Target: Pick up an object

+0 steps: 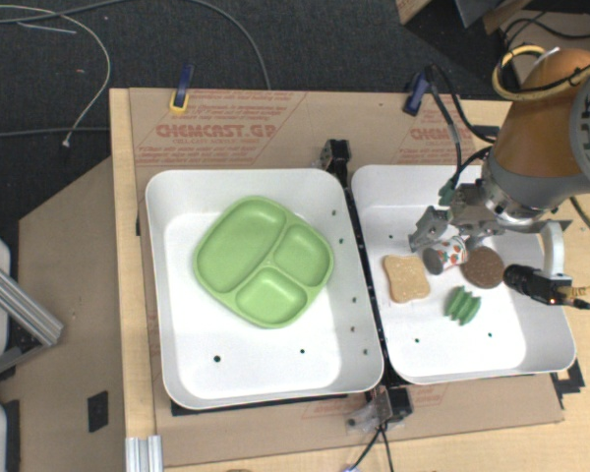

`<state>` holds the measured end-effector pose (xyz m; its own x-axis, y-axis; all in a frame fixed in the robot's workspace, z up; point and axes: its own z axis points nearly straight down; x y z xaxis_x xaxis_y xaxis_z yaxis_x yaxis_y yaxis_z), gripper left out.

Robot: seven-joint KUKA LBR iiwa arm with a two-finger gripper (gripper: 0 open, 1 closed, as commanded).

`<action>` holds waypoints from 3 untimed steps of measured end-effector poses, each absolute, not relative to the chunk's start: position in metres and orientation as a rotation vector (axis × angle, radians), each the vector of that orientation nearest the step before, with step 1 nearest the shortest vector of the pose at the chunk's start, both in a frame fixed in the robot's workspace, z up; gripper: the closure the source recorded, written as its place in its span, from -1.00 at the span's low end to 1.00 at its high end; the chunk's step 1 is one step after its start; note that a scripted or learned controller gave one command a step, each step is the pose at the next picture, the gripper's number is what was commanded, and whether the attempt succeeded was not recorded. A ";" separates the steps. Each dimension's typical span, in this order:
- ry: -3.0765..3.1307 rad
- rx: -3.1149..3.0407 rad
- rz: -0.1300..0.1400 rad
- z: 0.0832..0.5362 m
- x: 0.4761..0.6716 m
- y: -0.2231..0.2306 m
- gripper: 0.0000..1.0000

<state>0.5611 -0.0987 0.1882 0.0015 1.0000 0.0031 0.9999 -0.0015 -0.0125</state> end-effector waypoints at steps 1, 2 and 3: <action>-2.220 -2.219 0.000 0.193 0.564 -0.099 -1.00; -2.215 -2.217 0.007 0.131 0.561 -0.104 -1.00; -2.219 -2.221 -0.005 0.086 0.562 -0.103 -1.00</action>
<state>0.5622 -0.1028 0.0860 0.0011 1.0000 0.0038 1.0000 -0.0011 0.0005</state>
